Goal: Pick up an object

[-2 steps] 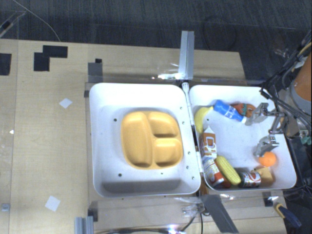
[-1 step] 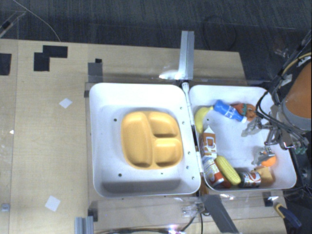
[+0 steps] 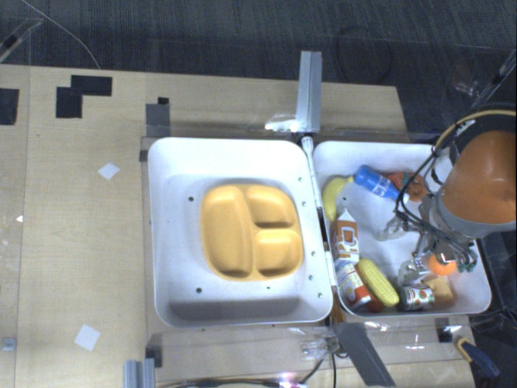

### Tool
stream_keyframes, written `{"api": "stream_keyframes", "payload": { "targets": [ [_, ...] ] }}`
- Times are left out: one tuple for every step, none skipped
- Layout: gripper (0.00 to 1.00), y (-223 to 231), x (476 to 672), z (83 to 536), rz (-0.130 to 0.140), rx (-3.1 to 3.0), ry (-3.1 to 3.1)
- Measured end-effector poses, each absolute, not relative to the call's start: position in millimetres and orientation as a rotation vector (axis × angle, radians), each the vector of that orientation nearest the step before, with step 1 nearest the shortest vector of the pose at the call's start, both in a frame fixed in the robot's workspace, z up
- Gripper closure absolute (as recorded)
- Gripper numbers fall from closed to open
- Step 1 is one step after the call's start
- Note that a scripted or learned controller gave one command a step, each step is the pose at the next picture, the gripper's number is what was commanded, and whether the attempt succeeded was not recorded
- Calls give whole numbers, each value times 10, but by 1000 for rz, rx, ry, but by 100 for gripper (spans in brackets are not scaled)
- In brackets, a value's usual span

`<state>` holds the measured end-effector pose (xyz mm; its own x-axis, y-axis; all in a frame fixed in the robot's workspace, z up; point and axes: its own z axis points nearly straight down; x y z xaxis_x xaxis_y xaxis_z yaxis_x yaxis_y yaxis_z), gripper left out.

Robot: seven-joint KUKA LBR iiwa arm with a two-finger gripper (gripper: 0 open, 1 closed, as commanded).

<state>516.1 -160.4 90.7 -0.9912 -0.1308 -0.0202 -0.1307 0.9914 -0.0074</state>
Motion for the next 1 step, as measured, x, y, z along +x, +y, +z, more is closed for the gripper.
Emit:
{"api": "stream_keyframes", "payload": {
  "targets": [
    [0,-2069,5034,1198,-8,-69,3125]
  ]
}}
